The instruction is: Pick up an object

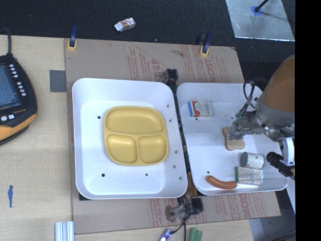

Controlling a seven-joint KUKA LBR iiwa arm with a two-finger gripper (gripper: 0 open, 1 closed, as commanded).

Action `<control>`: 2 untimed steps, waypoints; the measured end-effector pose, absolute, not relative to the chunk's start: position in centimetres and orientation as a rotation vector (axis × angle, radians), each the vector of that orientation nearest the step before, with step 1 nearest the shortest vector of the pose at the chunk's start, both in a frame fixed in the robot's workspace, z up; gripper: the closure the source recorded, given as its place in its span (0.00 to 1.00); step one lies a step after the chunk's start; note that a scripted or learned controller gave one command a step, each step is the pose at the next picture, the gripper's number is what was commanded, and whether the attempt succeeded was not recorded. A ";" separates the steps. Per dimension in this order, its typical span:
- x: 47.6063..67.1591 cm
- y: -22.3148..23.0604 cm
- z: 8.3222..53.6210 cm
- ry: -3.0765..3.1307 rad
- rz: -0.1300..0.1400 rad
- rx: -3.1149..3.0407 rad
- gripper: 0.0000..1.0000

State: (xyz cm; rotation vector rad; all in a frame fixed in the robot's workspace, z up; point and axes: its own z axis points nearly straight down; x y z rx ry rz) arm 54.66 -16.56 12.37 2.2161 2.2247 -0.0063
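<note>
Jaws (236, 130) sit low in the right bin (220, 92), right over a tan toast-shaped piece (233, 143) at the bin's centre; open or closed, it cannot be told. Carton (200, 109) lies at ten o'clock, sausage (221, 183) at seven, cup (251, 160) and patterned box (248, 175) at five. Left bin (90, 97) carries a yellow tray (135, 135).

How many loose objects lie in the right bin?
5: a small carton near the far left, a tan piece at the gripper, a cylinder, a patterned box, a sausage at the near edge.
</note>
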 end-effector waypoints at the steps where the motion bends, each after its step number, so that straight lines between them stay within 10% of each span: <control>1: 54.7 -16.6 12.4 2.225 -0.006 2.216 0.00; 2: 57.2 -15.2 9.3 2.225 -0.002 2.211 0.00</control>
